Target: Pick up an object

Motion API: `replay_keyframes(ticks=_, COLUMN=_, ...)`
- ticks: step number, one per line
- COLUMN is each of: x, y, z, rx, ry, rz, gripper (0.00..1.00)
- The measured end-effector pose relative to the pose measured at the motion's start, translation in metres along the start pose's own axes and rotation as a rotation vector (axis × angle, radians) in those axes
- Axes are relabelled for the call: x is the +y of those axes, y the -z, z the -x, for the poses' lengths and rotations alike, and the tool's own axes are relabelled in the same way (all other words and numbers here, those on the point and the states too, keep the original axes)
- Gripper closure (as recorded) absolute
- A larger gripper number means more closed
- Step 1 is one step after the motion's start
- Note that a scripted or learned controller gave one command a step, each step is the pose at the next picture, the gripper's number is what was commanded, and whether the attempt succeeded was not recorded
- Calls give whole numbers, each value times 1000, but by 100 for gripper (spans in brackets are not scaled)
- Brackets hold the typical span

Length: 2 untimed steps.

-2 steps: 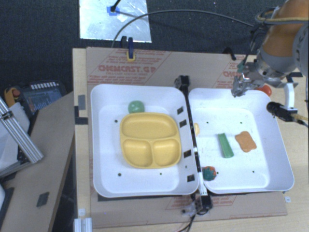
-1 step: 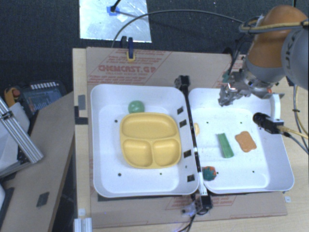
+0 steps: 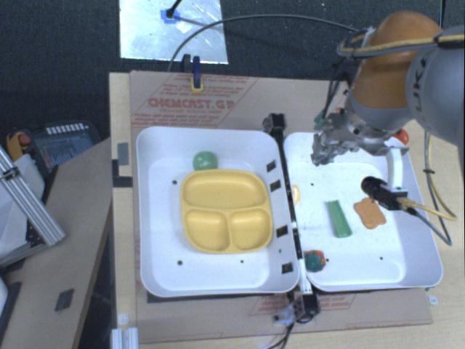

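Claw [image 3: 325, 153] hung over the right bin's [image 3: 414, 267] far left corner; I could not tell its state. Green block [image 3: 338, 219] lay mid-bin.

A dark carpet-like floor [image 3: 58, 35] lies behind and left of the gripper [image 3: 325, 153]. On it, far up-left of the gripper, sits a shiny metal sheet [image 3: 173, 19]. The bench is a brown board [image 3: 218, 97] printed with red lettering. Well to the left stands a pale wooden table [image 3: 73, 224], bearing what may be a handheld controller [image 3: 62, 145] and an aluminium rail [image 3: 29, 202].
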<state>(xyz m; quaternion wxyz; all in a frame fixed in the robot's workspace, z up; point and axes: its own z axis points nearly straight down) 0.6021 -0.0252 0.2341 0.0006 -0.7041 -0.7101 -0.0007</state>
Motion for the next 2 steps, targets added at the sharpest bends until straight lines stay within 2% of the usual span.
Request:
replay_keyframes(ticks=1, x=-25, y=-9, z=-39, rx=0, ry=0, rz=-2, gripper=100)
replay_keyframes(ticks=2, x=-50, y=-11, z=-98, rx=0, ry=2, rz=-2, gripper=100)
